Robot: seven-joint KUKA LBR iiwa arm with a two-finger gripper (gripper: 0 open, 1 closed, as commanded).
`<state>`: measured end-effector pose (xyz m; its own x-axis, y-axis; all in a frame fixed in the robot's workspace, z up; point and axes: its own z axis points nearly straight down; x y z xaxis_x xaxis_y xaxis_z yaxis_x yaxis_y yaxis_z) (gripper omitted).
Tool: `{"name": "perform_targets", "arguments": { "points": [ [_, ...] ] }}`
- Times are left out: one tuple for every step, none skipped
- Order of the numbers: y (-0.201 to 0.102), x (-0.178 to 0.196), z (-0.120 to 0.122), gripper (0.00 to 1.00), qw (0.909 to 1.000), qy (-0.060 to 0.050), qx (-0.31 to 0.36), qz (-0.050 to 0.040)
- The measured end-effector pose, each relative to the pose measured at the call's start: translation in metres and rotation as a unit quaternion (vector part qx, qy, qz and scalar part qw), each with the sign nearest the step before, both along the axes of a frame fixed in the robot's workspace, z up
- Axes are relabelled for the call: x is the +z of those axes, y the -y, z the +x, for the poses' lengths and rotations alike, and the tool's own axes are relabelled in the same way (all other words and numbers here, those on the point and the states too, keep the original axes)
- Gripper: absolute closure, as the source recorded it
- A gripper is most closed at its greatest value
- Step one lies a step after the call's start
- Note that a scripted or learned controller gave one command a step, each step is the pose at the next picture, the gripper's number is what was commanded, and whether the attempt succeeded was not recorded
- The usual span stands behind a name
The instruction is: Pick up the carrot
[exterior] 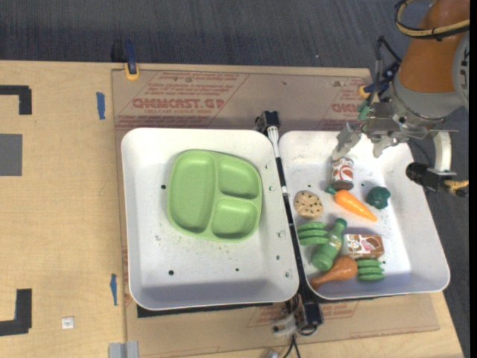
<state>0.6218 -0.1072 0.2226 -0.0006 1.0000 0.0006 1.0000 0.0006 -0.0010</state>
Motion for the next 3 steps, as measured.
{"name": "perform_targets", "arguments": {
  "points": [
    [0.013,-0.122,-0.034,0.00,0.9980,0.002,0.064,-0.0004],
    [0.013,-0.113,-0.034,1.00,0.9980,0.003,0.063,-0.0010],
    [-0.054,-0.037,0.045,1.00,0.9921,0.001,-0.125,-0.0003]
  ]
}}
